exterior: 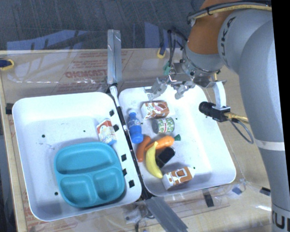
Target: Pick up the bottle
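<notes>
In the camera view, two shallow white bins sit side by side on the bench. The gripper (169, 86) hangs over the far end of the right bin (217, 147), reaching in from the right on the grey arm (248, 52) with its orange band. Its two metal fingers (157, 88) are spread apart, with nothing between them, above the bin's back rim.

The bottle (134, 128), blue with a white cap, lies along the right bin's left wall, close to the divider between the bins and apart from the gripper. Just to its right lie a small printed packet (155, 109) and a green can (163, 125). Nearer the front, a carrot (148, 146) and a banana (152, 161) lie beside each other, touching a black object (164, 156), and a brown and white carton (178, 177) rests near the front wall.

The left bin (34, 128) holds a blue divided tray (89, 173) toward its front and a small white and red packet (105, 131) near its right wall.
</notes>
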You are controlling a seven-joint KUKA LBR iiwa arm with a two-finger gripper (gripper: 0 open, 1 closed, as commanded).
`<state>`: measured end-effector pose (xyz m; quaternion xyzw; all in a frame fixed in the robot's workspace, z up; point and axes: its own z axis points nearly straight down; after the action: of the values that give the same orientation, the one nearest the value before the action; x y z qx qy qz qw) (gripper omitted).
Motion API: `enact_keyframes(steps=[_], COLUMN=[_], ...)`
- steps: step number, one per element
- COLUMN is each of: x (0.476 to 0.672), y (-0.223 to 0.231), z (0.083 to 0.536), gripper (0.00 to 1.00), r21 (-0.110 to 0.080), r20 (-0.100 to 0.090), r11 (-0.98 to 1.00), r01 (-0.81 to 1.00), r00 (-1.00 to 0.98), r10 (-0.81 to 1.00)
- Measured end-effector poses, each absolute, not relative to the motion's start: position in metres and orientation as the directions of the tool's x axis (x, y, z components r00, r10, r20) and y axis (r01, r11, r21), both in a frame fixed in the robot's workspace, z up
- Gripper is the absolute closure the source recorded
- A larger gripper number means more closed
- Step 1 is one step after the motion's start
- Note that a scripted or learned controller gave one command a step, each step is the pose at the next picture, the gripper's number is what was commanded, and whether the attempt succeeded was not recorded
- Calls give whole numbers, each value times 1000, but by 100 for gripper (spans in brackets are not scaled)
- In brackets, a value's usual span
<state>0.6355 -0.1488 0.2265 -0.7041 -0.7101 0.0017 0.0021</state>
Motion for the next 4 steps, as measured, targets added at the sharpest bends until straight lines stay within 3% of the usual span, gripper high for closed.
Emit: enact_keyframes(steps=[1, 2, 3, 4], x=[650, 637, 622, 622], y=[-118, -112, -118, -118], z=[116, 108, 93, 103], gripper=[0, 0, 0, 100], r21=[19, 32, -2, -5], r20=[-3, -4, 0, 1], r11=[-36, -161, -335, -332], r01=[999, 986, 942, 943], r00=[36, 162, 335, 332], r10=[999, 987, 942, 943])
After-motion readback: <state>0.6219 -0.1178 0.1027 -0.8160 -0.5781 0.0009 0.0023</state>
